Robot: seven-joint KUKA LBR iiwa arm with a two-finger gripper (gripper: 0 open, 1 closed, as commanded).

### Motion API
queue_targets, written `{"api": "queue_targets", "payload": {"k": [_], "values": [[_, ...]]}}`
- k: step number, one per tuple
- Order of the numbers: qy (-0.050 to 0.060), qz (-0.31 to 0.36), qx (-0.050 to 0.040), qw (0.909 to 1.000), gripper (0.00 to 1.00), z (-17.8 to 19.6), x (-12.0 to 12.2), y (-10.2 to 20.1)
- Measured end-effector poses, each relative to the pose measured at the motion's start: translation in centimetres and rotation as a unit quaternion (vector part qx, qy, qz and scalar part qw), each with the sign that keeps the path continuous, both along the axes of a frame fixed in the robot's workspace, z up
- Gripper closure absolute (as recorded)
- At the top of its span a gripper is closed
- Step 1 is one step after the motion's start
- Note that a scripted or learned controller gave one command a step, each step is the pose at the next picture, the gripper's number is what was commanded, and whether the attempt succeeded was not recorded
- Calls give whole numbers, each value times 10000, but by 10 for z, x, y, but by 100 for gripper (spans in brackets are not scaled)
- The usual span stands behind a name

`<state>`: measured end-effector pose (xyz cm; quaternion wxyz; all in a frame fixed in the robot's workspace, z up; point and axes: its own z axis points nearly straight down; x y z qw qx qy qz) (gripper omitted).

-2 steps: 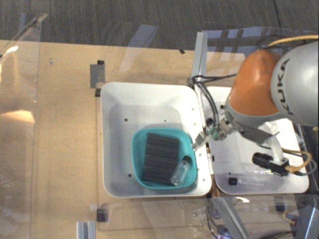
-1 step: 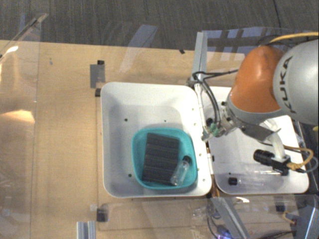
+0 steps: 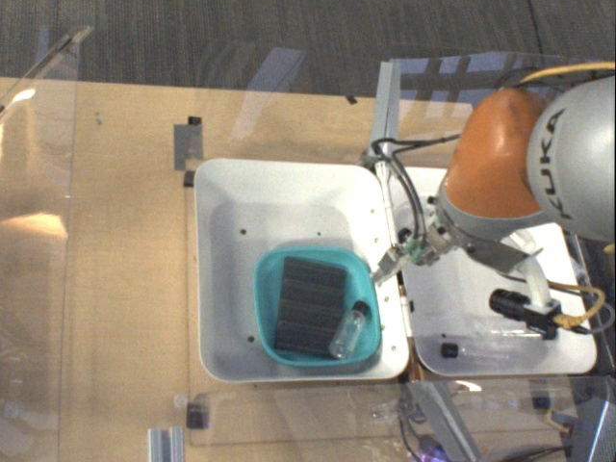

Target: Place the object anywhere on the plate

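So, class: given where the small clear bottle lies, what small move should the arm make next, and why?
Probably lift up and back toward the right bin. The small clear plastic bottle already lies on the teal square plate, beside the dark ridged block, in the left white bin. The end effector hangs by the plate's right rim, apart from the bottle.

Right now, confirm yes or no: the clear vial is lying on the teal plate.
Yes, the clear vial lies on its side at the teal plate's right edge, beside the dark grey ridged block.
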<state>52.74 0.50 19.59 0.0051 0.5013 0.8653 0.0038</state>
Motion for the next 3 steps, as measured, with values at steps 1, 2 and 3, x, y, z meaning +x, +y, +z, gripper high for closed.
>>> {"api": "queue_targets", "payload": {"k": [1, 2, 3], "values": [[-33, 15, 4, 10000, 100, 11, 2, 1], [-32, 12, 4, 10000, 0, 11, 2, 1], [-67, 32, 8, 10000, 100, 22, 5, 2]]}}
